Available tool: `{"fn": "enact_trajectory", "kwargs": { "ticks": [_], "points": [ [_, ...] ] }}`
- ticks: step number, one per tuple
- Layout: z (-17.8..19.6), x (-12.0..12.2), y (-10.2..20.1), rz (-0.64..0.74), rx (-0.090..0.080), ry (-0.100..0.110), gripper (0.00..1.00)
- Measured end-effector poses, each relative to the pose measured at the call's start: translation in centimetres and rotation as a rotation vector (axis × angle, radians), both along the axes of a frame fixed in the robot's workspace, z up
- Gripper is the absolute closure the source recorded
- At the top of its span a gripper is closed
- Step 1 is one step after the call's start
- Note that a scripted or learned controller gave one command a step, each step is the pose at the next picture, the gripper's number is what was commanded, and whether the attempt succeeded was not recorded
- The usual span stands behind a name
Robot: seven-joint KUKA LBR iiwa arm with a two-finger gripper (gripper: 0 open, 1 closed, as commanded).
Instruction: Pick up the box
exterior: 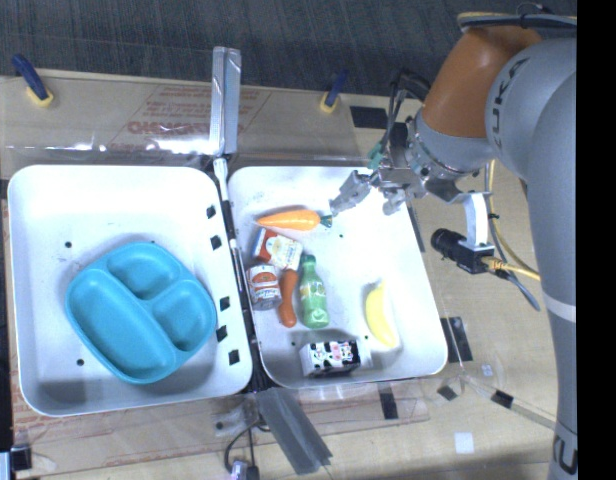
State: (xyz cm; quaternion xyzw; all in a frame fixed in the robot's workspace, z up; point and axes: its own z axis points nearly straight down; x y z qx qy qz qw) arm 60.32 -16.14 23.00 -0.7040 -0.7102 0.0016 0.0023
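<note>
Gripper (pixel 360 194) above the right bin's (pixel 413 360) far side, fingers spread, holding nothing

The box (pixel 334 356) lies flat near that bin's front wall, long axis running left to right, just beside the banana (pixel 380 316) and below the green bottle (pixel 312 291)

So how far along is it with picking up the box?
Nothing looks done yet. The box lies at the near edge of the right bin, beside the banana. The claw is over the far side of that bin, by the carrot, with nothing seen in it. Reaching, gripping and lifting all remain.
</note>
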Motion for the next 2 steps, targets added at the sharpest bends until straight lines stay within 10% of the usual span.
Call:
{"fn": "enact_trajectory", "kwargs": {
  "ticks": [1, 2],
  "points": [
    [-9.6, -6.8, 6.2, 0.082, 0.000, 0.001, 0.00],
    [-12.1, -8.6, 5.8, 0.206, -0.016, -0.045, 0.00]
  ]
}}
